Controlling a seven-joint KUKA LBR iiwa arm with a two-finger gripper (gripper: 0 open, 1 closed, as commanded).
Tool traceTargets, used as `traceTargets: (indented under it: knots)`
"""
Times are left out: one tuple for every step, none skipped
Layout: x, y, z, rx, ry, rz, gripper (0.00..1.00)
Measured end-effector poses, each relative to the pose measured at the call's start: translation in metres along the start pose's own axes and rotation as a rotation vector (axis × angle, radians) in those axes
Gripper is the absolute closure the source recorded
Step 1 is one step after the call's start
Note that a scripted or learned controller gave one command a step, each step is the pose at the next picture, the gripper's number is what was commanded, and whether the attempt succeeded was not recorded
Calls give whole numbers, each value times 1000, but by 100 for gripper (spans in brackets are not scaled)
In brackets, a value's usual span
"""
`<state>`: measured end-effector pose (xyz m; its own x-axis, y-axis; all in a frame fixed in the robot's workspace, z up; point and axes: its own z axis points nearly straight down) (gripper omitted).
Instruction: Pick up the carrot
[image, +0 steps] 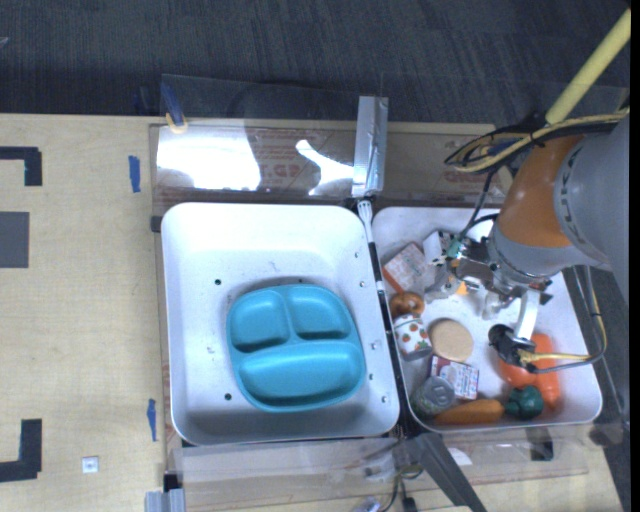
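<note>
The carrot (474, 411) is a long orange piece with a dark green top (524, 402). It lies along the front wall of the right bin (590, 300). My gripper (482, 287) hangs over the middle of that bin, behind the carrot and clearly apart from it. The wrist hides its fingertips, and nothing shows held in it.
The right bin is crowded: a red-and-white packet (404, 266), a brown lump (405, 303), a tan disc (452, 340), a small printed packet (463, 378), a grey can (434, 396) and an orange object (542, 376) beside the carrot top. The left bin (190, 250) holds a blue divided plate (295, 345).
</note>
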<state>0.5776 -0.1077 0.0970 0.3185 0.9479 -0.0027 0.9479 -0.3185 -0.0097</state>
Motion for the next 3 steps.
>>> traceTargets:
  knots:
    - [7,56,11,5,2,57,0]
    - [8,59,-1,-7,2,56,100]
    - [63,47,-91,-18,2,-336,100]
